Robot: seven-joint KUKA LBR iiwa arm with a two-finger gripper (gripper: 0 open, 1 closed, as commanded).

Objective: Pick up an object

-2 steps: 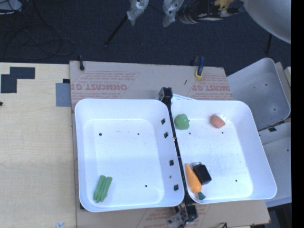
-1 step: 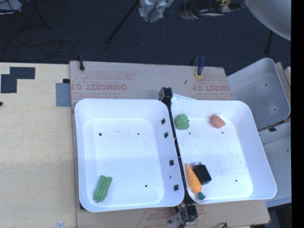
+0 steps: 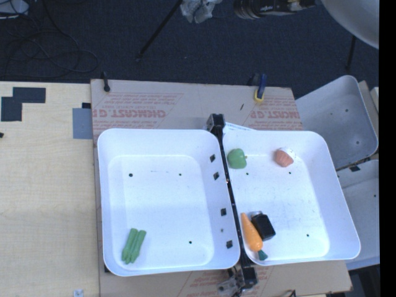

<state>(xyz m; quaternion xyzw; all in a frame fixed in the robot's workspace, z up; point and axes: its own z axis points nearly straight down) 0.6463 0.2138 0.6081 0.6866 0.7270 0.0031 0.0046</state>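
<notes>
Two white bins sit side by side on a sheet of cardboard (image 3: 185, 107) with red print, which lies toward the right side of the pale wooden worktop (image 3: 43, 190). The left bin (image 3: 108, 166) holds one thing, a green object like a bunch of beans (image 3: 133, 245), lying near its front left corner. The right bin (image 3: 334, 184) holds four things. A round green object (image 3: 237, 158) lies at its back left, just beside the black divider (image 3: 223, 184) between the bins. A pink and white object (image 3: 284, 158) lies at the back, right of the green one and well apart from it. Near the front left corner an orange carrot (image 3: 251, 231) lies close along the divider, with its green end toward the front edge, and a black block (image 3: 263, 225) touches its right side. The gripper (image 3: 201, 5) hangs past the back edge of the worktop, over the dark floor, far from both bins; I cannot tell whether it is apart or together, and nothing is seen in it. A blue and yellow clamp (image 3: 260, 88) holds the back edge of the cardboard.
</notes>
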